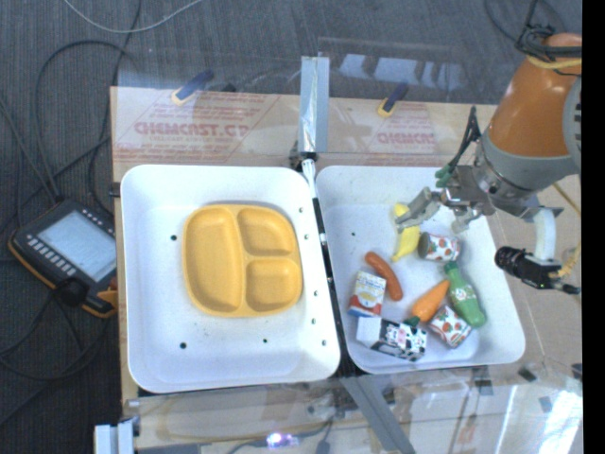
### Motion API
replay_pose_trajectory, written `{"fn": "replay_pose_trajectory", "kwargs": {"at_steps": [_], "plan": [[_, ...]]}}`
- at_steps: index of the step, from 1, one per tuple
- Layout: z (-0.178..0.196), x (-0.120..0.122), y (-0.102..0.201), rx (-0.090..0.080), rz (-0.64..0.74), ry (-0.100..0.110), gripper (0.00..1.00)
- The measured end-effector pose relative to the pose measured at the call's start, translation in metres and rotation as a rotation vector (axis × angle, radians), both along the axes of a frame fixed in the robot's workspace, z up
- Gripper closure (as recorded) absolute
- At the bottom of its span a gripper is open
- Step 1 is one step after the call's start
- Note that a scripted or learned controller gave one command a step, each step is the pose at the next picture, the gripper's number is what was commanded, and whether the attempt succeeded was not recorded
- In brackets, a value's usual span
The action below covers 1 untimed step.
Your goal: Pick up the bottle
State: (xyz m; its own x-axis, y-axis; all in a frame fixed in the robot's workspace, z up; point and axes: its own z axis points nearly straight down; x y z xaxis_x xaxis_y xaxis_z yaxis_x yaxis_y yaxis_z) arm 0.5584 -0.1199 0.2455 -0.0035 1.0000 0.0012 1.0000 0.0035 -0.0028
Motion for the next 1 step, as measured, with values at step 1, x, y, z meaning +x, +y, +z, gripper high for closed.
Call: {"fn": "replay_pose_trajectory", "kwargs": {"at_steps": [1], "plan": [[-0.0094, -0.0127, -0.0671, -0.003, 0.082, 0.000, 0.00]]}}
